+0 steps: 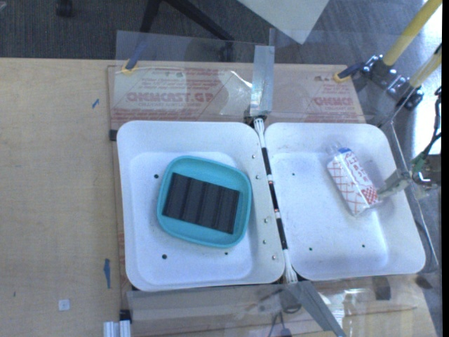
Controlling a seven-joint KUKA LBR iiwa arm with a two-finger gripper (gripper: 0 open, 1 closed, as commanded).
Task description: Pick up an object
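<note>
On the wooden bench [56, 188], the left white bin [140, 258] holds a teal plastic tray with dark ribbed inserts [203, 201], sitting slightly askew. In the right white bin [337, 251], a small red-and-white checked packet [351, 182] lies tilted near the right wall. The gripper [401, 180] sits just beside the packet's lower end; whether it grips, I cannot tell.

Laboratory or office-type robotics test area. The setting was indicated by a light wooden bench [49, 188] carrying two shallow white bins [140, 146] side by side, with clear plastic sheeting [182, 93] taped to the bench just behind the bins and a metal bracket [262, 83] standing at their shared rear corner. Beyond the bench's far edge lay grey carpet [84, 30] and the black wheeled base of an office chair [168, 5]. To the right of the bins, clamps [382, 72] and a yellow rod [419, 21] formed rig hardware.
</note>
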